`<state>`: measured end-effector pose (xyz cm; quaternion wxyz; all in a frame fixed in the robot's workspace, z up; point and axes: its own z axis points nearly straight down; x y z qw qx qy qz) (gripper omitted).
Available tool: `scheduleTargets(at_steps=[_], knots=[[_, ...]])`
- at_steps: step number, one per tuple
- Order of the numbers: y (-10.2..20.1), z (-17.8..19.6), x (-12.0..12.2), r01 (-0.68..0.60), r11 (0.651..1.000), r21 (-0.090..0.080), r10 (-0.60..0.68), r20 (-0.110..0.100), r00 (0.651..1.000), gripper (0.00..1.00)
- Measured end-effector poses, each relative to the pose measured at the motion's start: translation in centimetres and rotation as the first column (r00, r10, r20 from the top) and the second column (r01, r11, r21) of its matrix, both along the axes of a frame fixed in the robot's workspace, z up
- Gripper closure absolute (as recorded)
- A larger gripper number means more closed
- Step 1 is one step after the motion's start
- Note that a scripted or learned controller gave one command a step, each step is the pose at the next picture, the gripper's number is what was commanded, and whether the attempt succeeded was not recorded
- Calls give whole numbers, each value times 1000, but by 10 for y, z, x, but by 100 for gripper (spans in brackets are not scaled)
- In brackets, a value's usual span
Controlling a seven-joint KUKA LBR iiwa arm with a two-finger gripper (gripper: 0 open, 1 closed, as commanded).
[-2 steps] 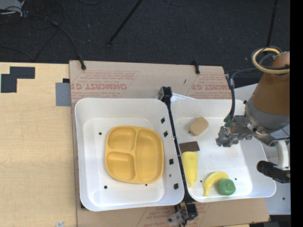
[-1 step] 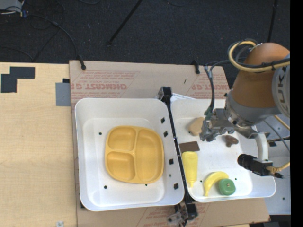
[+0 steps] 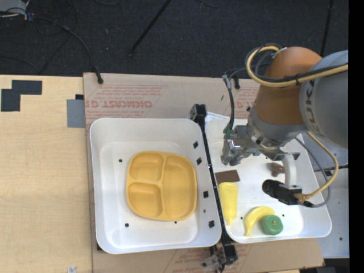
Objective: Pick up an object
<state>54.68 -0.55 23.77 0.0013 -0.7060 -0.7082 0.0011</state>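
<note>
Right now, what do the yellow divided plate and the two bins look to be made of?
Yellow divided plate: likely moulded plastic, matte to satin, with an even colour and soft rounded compartment ridges. Left bin and right bin: probably thin formed plastic, smooth white, with rounded corners and a faint sheen.

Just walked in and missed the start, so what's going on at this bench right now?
A grey arm with an orange band reaches over the right bin, its gripper low near the bin's left wall, above a brown block and yellow bottle. A banana and green lid lie nearby. The left bin holds a yellow divided plate.
</note>
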Motion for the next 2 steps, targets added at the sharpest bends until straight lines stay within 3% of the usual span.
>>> scheduleTargets(at_steps=[2], knots=[[101,-8,39,0,1000,-1,0,1,1000,100]])
